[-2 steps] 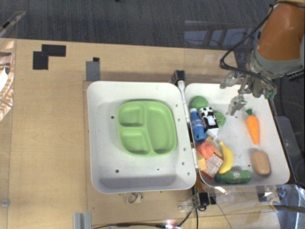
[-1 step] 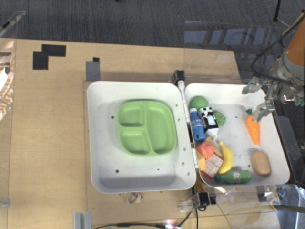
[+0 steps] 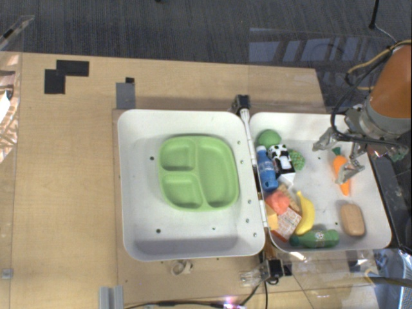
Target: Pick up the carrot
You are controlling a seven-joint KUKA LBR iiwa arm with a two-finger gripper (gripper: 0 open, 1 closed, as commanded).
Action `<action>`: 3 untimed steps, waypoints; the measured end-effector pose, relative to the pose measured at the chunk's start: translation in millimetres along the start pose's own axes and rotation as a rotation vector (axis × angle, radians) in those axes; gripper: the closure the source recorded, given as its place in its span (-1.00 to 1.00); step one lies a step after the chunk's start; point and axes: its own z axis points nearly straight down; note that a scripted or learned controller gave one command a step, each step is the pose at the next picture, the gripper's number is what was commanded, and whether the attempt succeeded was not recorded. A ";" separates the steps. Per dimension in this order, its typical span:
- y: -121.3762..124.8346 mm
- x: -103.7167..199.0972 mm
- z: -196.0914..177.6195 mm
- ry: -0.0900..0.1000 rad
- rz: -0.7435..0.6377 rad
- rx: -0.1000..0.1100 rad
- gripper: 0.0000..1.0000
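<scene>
Gripper (image 3: 342,153) sits at the right of the frame over the right bin (image 3: 380,192), fingers spread wide. The carrot (image 3: 340,170) lies between them, one finger touching it, not clamped.

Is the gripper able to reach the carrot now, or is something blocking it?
Probably yes. The gripper is already right at the carrot in the right bin, with bare floor around it. The nearest neighbour, the brown potato-like piece, lies apart.

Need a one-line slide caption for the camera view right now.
Gripper poised over the carrot in the right bin, beside mixed toy food.
</scene>
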 end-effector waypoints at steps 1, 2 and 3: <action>-14.0 -5.0 55.3 -0.009 -0.443 0.012 -1.00; 7.0 34.8 58.4 -0.003 -0.701 0.005 -1.00; 6.0 29.6 43.2 -0.013 -0.701 0.016 1.00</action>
